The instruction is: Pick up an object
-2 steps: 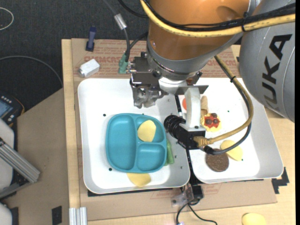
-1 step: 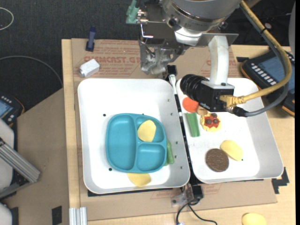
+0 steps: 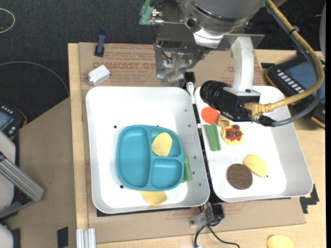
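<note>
Gripper (image 3: 175, 71) above bins' far edge, finger state unclear. Below it: blue tray (image 3: 150, 157) with yellow piece (image 3: 162, 144); black camera mount (image 3: 227, 101) to its right.

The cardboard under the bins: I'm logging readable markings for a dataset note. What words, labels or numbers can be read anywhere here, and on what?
"SAMCAST G..." is my best reading of the faint red print on the cardboard sheet; the rest is blurred.
The handheld keypad shows buttons, with labels too small to read.

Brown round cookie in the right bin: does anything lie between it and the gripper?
Yes. The gripper sits above the bins' far edge; the cookie lies near the front. The black camera unit, orange piece and green stick lie between.
</note>
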### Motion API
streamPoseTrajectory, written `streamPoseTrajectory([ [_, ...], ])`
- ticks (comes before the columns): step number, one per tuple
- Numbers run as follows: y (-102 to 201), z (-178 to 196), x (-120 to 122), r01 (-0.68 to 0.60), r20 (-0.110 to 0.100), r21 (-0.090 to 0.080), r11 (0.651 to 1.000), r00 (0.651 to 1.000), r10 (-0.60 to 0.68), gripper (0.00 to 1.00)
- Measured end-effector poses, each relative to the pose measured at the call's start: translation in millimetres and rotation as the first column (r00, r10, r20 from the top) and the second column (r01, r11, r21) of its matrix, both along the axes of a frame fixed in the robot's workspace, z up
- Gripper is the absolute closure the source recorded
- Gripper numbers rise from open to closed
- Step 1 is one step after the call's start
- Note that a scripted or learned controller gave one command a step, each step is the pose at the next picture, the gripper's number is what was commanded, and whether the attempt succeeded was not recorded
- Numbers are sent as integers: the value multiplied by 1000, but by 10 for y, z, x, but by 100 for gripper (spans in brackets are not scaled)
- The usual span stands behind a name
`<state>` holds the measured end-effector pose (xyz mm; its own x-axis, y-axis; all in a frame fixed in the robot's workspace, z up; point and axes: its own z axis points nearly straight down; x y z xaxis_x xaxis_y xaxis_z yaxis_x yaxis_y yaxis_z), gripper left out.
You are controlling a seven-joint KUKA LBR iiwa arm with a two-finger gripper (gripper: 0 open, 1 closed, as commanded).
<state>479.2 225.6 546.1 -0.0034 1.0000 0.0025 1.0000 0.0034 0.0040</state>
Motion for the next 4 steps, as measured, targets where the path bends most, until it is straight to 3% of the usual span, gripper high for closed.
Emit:
streamPoseTrajectory([
  [1, -14, -1316, -14, 5, -19, -10, 1000, 1000, -5, 100],
  [2, -11, -30, 174, 2, 12, 5, 1000, 1000, -2, 100],
  [3, -16, -1579, -23, 4, -20, -10, 1000, 1000, -5, 100],
  [4, -13, -11, 2, 2, 15, 7, 1000, 1000, -2, 100],
])
